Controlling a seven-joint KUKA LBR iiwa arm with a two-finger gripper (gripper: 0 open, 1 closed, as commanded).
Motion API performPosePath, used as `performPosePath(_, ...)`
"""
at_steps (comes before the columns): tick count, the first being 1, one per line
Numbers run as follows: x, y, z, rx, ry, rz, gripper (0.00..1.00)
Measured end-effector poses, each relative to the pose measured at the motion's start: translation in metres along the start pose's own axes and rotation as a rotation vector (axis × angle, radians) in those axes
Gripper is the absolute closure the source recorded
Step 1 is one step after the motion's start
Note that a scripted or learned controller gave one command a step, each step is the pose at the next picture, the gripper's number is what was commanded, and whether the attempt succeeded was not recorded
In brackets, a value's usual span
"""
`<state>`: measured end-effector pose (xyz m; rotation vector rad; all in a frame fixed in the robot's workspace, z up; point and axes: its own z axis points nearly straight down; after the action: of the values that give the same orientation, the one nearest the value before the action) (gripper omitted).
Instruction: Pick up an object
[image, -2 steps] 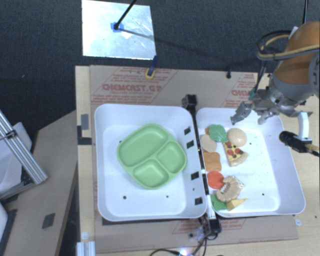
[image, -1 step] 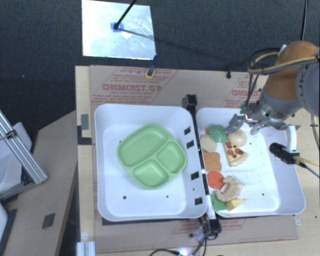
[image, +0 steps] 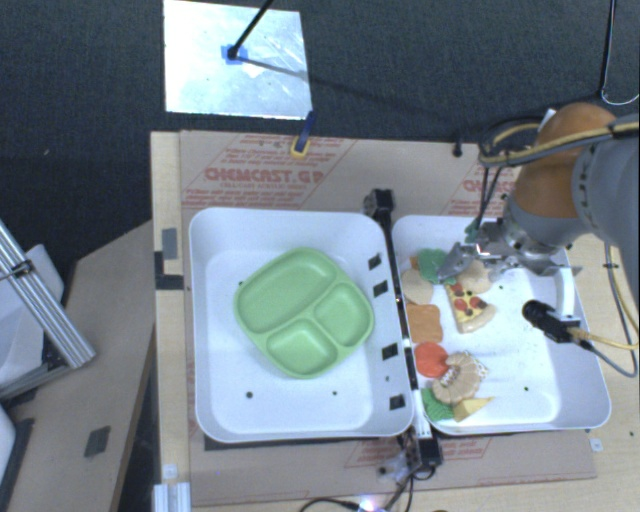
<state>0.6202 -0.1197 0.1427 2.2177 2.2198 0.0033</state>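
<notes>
Two white bins; tool (image: 470, 262) low over pizza slice (image: 470, 308) in right bin (image: 575, 400), finger state unclear. Best to centre on one item.

Even overhead light; my two shallow white plastic bins (image: 290, 225) glare brightly, shadows faint, focus slightly soft throughout.
</notes>
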Motion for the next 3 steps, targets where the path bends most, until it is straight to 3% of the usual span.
performPosePath(1, 0.001, 0.001, 0.039, 0.0, 0.0, 0.0, 0.0)
performPosePath(2, -0.001, 0.002, 0.038, -0.002, -0.002, 0.001, 1.0)
performPosePath(3, -0.004, 0.006, -0.011, 0.004, 0.001, -0.003, 1.0)
